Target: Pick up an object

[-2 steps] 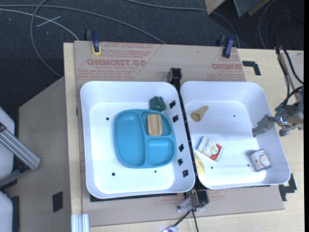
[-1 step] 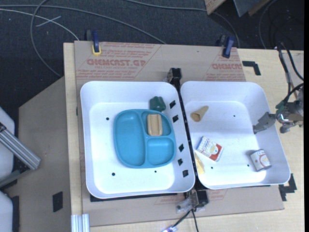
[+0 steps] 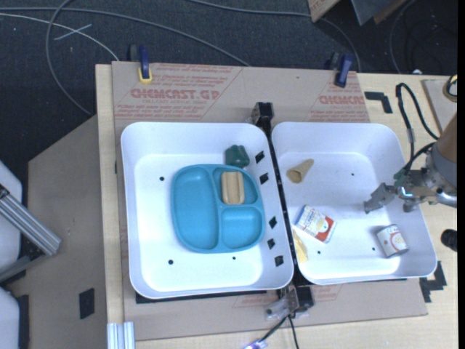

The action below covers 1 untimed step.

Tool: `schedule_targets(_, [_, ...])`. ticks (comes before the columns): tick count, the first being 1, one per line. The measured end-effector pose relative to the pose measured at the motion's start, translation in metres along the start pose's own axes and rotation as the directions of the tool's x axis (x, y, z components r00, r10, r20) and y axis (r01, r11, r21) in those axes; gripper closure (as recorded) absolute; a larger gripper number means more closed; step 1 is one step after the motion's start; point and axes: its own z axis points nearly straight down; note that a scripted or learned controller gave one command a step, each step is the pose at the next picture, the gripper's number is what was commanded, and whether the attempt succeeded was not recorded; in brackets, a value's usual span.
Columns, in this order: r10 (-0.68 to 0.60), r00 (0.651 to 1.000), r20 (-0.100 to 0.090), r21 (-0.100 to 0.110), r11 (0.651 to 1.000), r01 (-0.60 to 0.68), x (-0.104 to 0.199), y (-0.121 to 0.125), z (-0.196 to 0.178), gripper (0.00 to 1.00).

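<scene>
Nothing is picked up yet, judging by the layout; every object lies loose on a bin floor and nothing sits between the fingers of the gripper [image 3: 379, 199]; the whole lift remains to be done. The gripper hangs over the right edge of the right bin [image 3: 349, 140], its grey fingers pointing left into the bin; whether they stand apart or together I cannot tell, since the view is small and slanted there. Nearest candidate: a small white box with red print [image 3: 391, 240], in the bin's near right corner, just below and slightly right of the fingertips, close but apart from them. Next: a white and red carton with a yellow edge [image 3: 315, 224], on the floor to the gripper's left and a little lower, well apart from it. A tan cone-shaped piece [image 3: 299, 170] lies in the upper left part of the same bin, further off; a yellow strip [image 3: 300, 249] rests against the bin's left wall. The left bin [image 3: 145, 151] holds a blue divided plate [image 3: 200, 213] with a tan block [image 3: 232, 187] in its upper right compartment, and a dark green object [image 3: 236, 155] just above the plate's rim; all of these are far from the gripper. Judgement: the small box is the likeliest target.
</scene>
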Motion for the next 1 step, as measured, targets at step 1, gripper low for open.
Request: schedule_targets(1, [0.001, 1.0, 0.0, 0.001, 1.0, -0.001, -0.0086, -0.0045, 0.0494, 0.0])
